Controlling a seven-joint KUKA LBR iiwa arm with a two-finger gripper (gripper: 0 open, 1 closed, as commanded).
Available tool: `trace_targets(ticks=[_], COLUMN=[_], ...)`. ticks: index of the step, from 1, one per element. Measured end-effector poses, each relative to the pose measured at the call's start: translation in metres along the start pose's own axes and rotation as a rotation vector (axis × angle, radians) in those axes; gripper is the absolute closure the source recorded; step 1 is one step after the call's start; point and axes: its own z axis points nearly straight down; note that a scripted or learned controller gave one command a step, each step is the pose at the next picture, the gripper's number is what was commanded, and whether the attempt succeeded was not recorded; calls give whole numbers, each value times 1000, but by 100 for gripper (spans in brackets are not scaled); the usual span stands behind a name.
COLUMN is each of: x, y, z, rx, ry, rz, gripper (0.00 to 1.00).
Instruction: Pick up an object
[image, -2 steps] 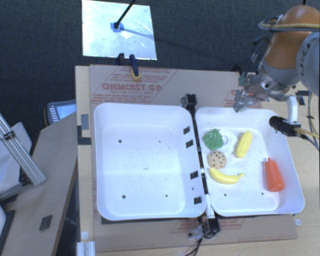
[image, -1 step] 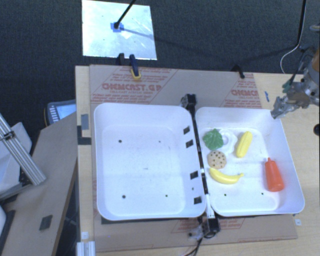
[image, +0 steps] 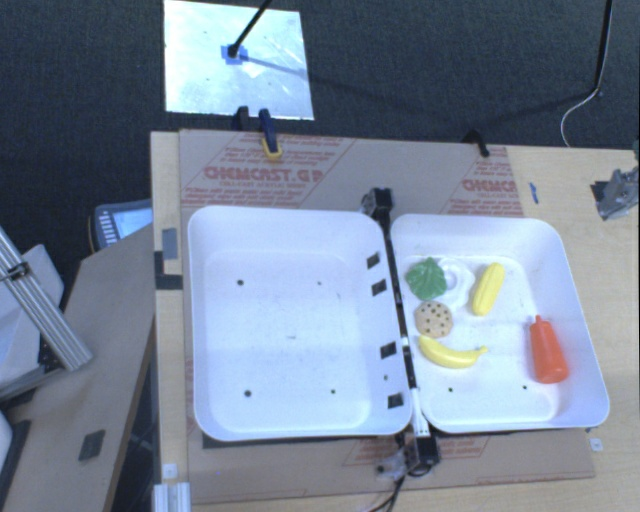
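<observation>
The right bin (image: 573, 262) holds several small items. A green leafy piece (image: 427, 277) lies near the bin's left wall. A yellow corn-like piece (image: 488, 288) sits to its right. Below the green piece lie a round speckled cookie (image: 433, 319) and a yellow banana (image: 451, 353). An orange-red bottle (image: 547, 350) lies near the right wall, apart from the others.
The left bin (image: 290, 320) adjoins the right one along a clipped centre seam (image: 392, 310). Both rest on a cardboard sheet (image: 330, 165). A grey metal piece (image: 618, 192) juts in at the right edge. An aluminium rail (image: 40, 305) lies at the left, a shiny plate (image: 238, 58) beyond the bench.
</observation>
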Motion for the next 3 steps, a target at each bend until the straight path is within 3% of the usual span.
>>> trace_targets(ticks=[1,2,3], x=[117,110,222], y=[-30,-29,-71], z=[-50,-58,0], rx=[6,6,16], ry=[7,4,7], rz=[-15,-9,-12], gripper=[100,100,100])
